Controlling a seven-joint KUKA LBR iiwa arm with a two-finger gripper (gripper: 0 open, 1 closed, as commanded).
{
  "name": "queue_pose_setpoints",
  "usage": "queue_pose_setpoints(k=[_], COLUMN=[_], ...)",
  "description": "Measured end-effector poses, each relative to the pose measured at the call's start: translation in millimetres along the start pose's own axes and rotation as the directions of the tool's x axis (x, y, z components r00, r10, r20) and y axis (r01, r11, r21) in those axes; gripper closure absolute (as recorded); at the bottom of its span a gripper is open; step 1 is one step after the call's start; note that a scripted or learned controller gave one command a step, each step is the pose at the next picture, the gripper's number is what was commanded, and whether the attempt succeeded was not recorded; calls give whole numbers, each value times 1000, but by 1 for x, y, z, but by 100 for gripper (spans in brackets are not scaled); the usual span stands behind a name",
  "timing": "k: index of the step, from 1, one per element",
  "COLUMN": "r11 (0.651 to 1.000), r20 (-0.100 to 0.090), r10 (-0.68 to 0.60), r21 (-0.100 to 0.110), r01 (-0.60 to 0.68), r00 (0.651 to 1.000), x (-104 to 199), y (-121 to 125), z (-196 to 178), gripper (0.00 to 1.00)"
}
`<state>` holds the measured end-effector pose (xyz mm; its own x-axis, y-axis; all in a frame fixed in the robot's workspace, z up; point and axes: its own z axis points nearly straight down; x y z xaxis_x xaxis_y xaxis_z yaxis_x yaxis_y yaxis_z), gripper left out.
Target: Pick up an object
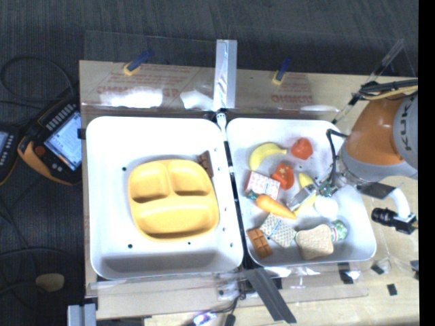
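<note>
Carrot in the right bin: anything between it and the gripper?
Yes. The gripper sits low in the right bin, right of the carrot. A small yellow piece and clutter lie between them.

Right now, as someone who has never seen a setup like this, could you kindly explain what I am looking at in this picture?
One camera looks down at a slant on a bench holding two shallow white bins. The left bin holds a yellow divided tray. The right bin holds toy food: a banana, a carrot, two red pieces, a slice of bread and some small packets. The grey machine with the orange band is a robot arm, reaching in from the right. Its gripper is down among the toys; I cannot tell whether it holds anything. A handheld controller lies left of the bench.
</note>
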<state>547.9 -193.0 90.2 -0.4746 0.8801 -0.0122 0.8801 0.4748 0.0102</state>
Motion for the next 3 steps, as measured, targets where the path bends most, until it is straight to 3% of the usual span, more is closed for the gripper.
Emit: queue_pose_setpoints(k=[1, 2, 3], r11=[986, 987, 932], r20=[-1, 0, 1], r10=[164, 163, 364], r21=[2, -5, 4], r01=[-164, -163, -364], r00=[986, 987, 932], x=[6, 5, 35], y=[12, 14, 61], z=[0, -11, 0], gripper=[0, 100, 100])
